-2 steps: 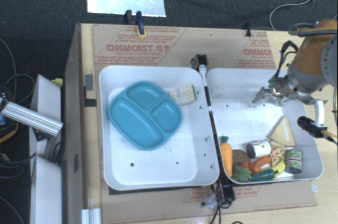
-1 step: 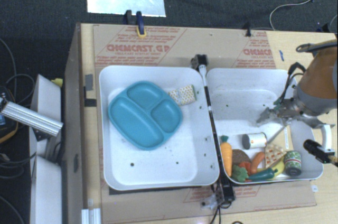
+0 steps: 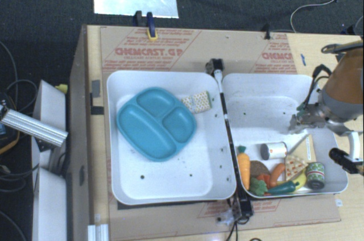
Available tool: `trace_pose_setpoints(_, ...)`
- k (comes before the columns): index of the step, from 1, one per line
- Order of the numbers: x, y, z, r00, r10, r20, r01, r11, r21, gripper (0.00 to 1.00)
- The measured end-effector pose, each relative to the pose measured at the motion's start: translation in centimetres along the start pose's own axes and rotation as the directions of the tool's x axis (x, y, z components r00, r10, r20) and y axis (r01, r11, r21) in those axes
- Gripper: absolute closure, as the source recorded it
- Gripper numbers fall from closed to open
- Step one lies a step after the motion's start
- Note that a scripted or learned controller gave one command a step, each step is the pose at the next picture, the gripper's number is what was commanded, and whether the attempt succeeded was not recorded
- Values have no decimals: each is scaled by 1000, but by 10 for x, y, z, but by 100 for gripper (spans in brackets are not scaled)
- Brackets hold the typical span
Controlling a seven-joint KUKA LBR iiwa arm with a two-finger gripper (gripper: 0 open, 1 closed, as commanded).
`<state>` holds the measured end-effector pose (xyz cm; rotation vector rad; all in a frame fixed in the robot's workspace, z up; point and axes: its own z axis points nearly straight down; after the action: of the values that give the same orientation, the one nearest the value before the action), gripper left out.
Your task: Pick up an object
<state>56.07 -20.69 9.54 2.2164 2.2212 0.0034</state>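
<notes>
The gripper [image 3: 300, 120], jaw state indeterminate, sits at the right bin's [image 3: 256, 89] right wall. The white cylinder [image 3: 273, 150] lies toward the bench's near edge, long axis crosswise.

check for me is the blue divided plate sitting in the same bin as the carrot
No, the blue divided plate lies in the left bin, while the carrot is in the right bin.

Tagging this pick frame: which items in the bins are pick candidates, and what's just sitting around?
Pick candidates, right bin, front corner: carrot, white cylinder, pizza slice, can, green pepper. Gripper sits just behind them.

Lying about: blue divided plate and patterned block in the left bin; clamps at the bench's back edge.
</notes>
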Motion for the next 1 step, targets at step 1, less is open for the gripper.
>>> trace_pose_setpoints(1, 0, 1, -11, 1000, -1, 1, 1, 1000, -3, 100)
